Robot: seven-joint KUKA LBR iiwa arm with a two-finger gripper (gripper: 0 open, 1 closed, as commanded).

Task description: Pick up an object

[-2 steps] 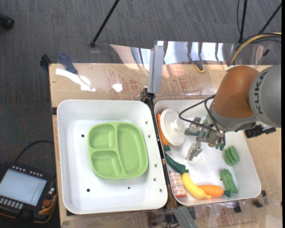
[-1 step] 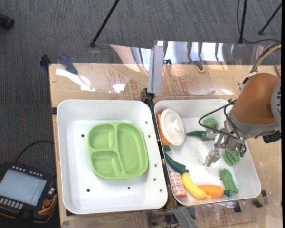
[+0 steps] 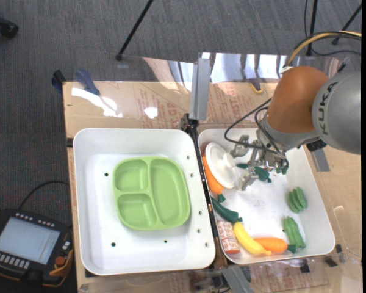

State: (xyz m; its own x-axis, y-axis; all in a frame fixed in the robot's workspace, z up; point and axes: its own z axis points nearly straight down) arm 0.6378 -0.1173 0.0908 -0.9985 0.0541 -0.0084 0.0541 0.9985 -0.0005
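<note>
Object to pick: not settled yet, but the nearest candidate is the white plate [image 3: 221,162], leaning at the left wall of the right bin [image 3: 320,215]. The gripper [image 3: 251,174] sits low in that bin, just beside the plate's right edge, with a small dark green piece [image 3: 263,174] close by its tip. Can't tell if the fingers are apart or together; too small and cluttered, and nothing visibly sits between them.

Other stuff in the right bin: orange piece [image 3: 211,176] tucked under the plate, dark green vegetable [image 3: 226,211] below it, yellow banana [image 3: 247,239] and a carrot [image 3: 272,245] along the front wall, two green pods [image 3: 297,199] on the right side. Left bin [image 3: 91,224] holds a green divided tray [image 3: 151,193].

Step looks like the descent or grasp try, not the lift. Next move probably needs a firm closing on one item, then a straight rise clear of the plate. Risk: the plate's rim is slippery and may slide out.
</note>
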